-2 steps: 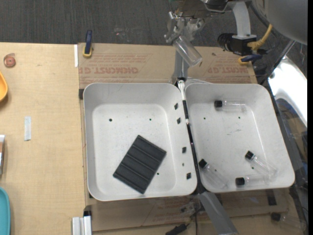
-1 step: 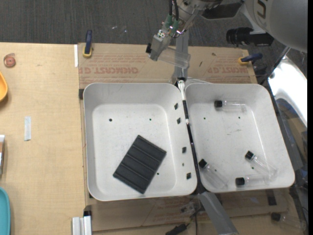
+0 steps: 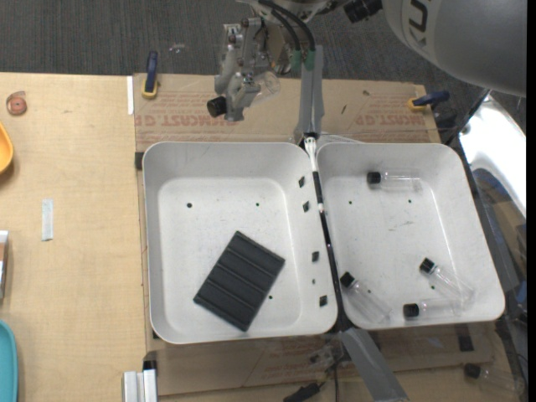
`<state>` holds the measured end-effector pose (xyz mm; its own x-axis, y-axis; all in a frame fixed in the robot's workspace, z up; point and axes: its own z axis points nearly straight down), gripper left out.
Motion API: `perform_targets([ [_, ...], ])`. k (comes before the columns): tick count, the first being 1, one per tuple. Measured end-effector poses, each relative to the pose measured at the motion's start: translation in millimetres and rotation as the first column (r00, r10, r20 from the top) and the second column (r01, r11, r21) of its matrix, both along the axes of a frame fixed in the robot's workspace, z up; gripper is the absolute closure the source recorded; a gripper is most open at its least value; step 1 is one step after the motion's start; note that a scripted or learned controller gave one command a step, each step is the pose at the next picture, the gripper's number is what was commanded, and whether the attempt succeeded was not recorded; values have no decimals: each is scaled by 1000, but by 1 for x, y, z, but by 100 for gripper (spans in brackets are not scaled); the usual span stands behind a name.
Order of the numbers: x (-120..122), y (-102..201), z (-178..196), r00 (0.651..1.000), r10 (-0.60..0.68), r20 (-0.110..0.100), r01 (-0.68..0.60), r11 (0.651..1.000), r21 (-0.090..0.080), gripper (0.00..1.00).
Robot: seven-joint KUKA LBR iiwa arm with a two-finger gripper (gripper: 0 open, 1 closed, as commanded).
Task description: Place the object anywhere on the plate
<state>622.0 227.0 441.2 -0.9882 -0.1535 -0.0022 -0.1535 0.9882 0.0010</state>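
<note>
Overhead, the arm reaches in from the right, and its gripper hangs high over the far edge of the left bin. The right bin sits touching it. The dark ribbed plate lies flat and askew in the near half of the left bin, well apart from the gripper.

Whether the gripper is clenched on anything I cannot tell. A small black knob at its lower end might be a vial's cap, but the clutter there hides it. Three clear vials with black caps lie in the right bin: one far, one near right, one near left.

If a vial is carried, the move should probably travel nearward until it is over the plate's middle. It should then lower almost to the ribs before letting go, since a round vial dropped from height would likely roll off.
</note>
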Motion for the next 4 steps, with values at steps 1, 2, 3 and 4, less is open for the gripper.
perform_targets([
  [1, -84, 2, -19, 914, 406, 0, -406, 914, 0, 100],
  [2, -2, 1, -31, 671, 741, 1, -741, 671, 0, 100],
  [3, 0, -1, -23, 677, 736, 5, -736, 677, 1, 100],
  [4, 2, -2, -14, 681, 732, 10, -732, 681, 2, 100],
])
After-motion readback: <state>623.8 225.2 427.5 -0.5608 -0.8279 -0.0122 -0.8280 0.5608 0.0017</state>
